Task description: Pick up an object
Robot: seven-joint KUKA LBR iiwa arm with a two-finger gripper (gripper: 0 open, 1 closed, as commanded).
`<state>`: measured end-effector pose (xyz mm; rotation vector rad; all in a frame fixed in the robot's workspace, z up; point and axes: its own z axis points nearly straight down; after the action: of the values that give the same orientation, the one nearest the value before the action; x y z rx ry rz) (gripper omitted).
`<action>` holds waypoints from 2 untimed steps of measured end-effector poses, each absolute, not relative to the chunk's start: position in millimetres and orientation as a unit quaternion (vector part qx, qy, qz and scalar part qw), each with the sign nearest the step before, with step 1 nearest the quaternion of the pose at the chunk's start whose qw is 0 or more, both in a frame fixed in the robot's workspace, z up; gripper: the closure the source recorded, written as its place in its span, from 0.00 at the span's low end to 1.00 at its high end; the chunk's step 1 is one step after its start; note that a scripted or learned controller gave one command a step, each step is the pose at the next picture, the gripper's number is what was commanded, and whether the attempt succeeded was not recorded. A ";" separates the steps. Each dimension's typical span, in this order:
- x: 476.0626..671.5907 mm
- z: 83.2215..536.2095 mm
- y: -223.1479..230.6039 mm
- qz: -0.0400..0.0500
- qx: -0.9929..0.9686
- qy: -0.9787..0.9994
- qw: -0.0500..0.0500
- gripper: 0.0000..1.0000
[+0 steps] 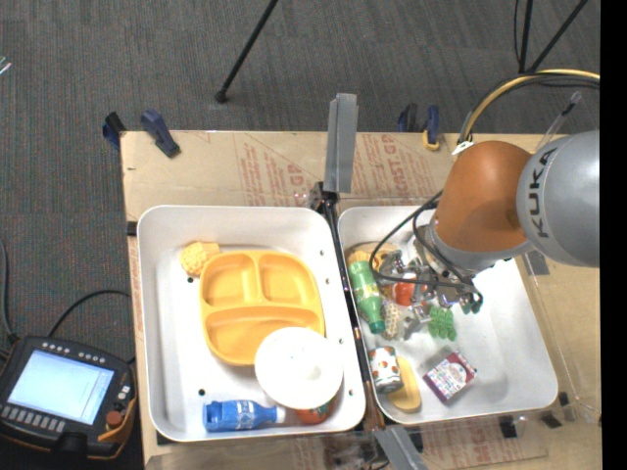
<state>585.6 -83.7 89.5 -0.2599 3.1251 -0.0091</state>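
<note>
the gripper (431, 306) is lowered among clutter in the right bin (519, 360); its grasp state cannot be told. one isolated item, like the green bottle (367, 292), should be targeted squarely.

Bench (245, 169): brown board top with red printed lettering, seen at a slant, standing on dark grey carpet.
Left bin (157, 311): shallow, white, lying directly on the bench — left half.
Right bin (519, 360): same kind, just beside the left bin, their inner rims close together along the middle.
Grey post (341, 145): upright at the bench's far side, in line with the gap between the bins.
Clamps (157, 130): blue ones at the far left edge; more at the far right edge — possibly blue and yellow, too small to tell.
</note>
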 end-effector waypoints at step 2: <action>617.4 102.8 -109.6 -0.005 -0.117 0.993 0.006 1.00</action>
<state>617.4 -109.6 102.8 -0.3649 3.1087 -0.0160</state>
